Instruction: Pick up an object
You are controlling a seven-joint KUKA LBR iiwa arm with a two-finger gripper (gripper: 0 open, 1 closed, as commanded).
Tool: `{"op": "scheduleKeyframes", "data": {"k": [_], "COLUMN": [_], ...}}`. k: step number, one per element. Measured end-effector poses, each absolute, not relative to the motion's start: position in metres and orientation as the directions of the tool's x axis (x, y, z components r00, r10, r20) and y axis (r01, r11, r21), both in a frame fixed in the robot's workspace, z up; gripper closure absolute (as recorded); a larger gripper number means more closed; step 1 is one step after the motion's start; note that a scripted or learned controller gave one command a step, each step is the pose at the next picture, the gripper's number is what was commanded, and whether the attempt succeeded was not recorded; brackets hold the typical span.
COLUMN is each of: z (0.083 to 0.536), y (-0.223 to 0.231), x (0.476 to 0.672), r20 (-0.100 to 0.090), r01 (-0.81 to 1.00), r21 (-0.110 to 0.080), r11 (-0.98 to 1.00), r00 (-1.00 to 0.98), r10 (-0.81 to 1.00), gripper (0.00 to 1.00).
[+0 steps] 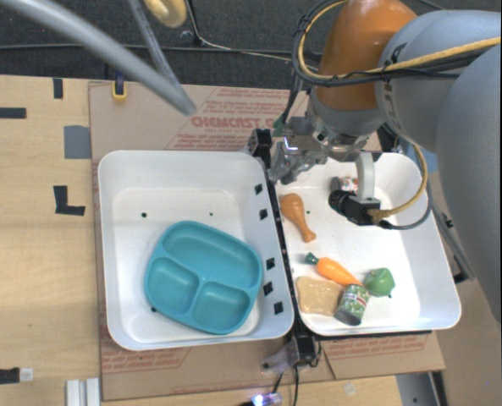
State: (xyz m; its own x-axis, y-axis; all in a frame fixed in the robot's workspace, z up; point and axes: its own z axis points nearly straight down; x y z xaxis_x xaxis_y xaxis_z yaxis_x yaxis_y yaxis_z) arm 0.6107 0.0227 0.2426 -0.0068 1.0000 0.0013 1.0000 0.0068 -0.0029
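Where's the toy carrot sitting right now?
The carrot lies in the right bin, toward its front edge, between the drumstick behind it and the bread slice and green can in front.

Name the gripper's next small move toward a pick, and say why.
Probably a short shift toward the drumstick and then down: the gripper sits at the right bin's upper left corner, and the drumstick lies just below it, apart from the carrot.
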Motion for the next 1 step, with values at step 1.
{"op": "scheduleKeyframes", "data": {"k": [1], "z": [0.2468], "y": [0.0749], "x": [0.5997], "r20": [0.001], "r01": [1.0], "r21": [-0.002], "r11": [0.007], "r00": [-0.007], "r10": [1.0], "gripper": [1.0]}}
